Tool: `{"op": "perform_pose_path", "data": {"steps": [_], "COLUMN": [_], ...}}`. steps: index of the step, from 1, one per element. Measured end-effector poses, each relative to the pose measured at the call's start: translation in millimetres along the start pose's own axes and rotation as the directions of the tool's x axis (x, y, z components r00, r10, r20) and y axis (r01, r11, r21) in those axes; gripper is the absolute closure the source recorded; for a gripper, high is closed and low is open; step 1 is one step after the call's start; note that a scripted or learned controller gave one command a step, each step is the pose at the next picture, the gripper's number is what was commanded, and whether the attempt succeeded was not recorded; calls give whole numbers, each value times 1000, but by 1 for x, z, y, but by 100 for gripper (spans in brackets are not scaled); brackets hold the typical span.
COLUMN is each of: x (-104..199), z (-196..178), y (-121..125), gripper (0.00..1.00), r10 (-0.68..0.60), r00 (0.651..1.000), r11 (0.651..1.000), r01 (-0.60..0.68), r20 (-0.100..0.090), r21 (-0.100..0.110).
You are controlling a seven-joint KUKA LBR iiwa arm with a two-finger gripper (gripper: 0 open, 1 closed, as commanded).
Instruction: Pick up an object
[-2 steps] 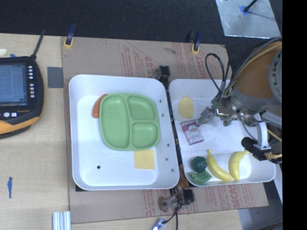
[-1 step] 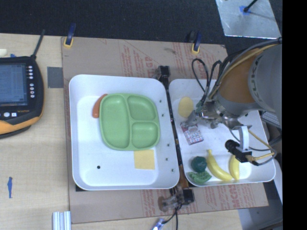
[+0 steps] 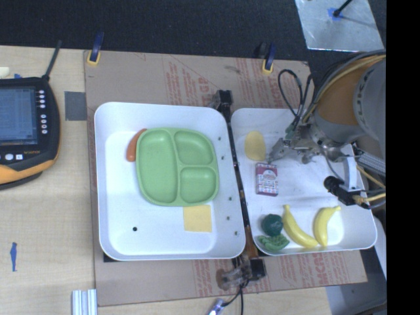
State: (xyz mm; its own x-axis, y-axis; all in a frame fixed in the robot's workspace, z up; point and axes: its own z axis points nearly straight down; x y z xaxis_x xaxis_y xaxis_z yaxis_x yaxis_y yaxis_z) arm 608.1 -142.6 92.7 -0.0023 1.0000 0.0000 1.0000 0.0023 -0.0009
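Gripper (image 3: 282, 149) low over the far part of the right bin (image 3: 367, 240), at the end of the grey arm (image 3: 367, 104) with its orange band. Opening hidden by the wrist hardware and cables: cannot tell whether spread or closed, nor whether anything is held.

Just left of the gripper, apart from it: a pale yellow block (image 3: 254, 146). Below the gripper and slightly left, near but not touching: a pink packet (image 3: 266, 178), lying flat. Further toward the near edge of that bin, well away from the gripper: a dark green ball (image 3: 272, 224) resting against a leafy green piece (image 3: 272, 243), then 2 yellow items side by side, a banana (image 3: 298, 228) and a shorter yellow fruit (image 3: 325, 223).

Well to the gripper's left, in the left bin (image 3: 108, 176): a green divided plate (image 3: 177, 166) with 3 compartments, an orange-red item (image 3: 132, 146) half tucked under its left rim, and a flat yellow square (image 3: 197, 218) just below the plate.

Far left of everything, on the bench: a control pendant (image 3: 23, 130) with a screen.
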Motion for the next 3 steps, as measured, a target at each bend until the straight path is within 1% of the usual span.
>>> {"op": "perform_pose_path", "data": {"steps": [1,2,3], "x": [49,15,50], "z": [1,-34,1], "y": [-26,49,48], "gripper": [0,0,0], "r10": [-4,-2,-3], "r00": [1000,1000,1000], "r11": [1000,1000,1000], "r01": [4,2,3], "r20": [0,1,0], "r21": [4,0,4]}}
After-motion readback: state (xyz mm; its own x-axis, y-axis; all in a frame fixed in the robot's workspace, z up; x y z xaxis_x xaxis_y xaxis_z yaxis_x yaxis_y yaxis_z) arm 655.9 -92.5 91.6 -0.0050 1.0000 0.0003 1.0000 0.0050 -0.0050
